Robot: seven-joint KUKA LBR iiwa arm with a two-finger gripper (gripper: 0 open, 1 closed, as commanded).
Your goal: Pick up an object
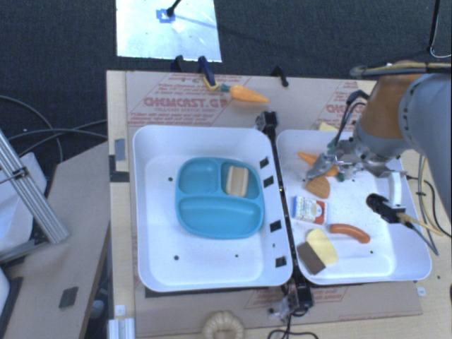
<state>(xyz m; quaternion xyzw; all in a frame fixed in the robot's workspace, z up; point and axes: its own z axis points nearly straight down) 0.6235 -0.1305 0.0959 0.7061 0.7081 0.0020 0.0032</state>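
The end effector (325, 169) was low over the upper left part of the right bin (409, 260), and its opening was too small and blurred to call wide or narrow. Nothing could be seen in its grasp, so the pick looked not yet done: closing on something and lifting it were probably left. The likeliest target was the orange wedge-shaped piece (318, 187) lying just below the tip, touching or nearly so. An orange carrot piece (306, 157) lay just beside it toward the bin's wall and could crowd a grasp. Further down the same bin lay a small red-and-blue packet (310, 210), a sausage (349, 232) and a yellow-and-brown block (317, 250), all apart from the tip. The left bin (162, 260) held a blue divided plate (212, 214) with a tan slice (236, 181) in one compartment. A toy carrot (246, 94) lay on the worktop beyond the bins
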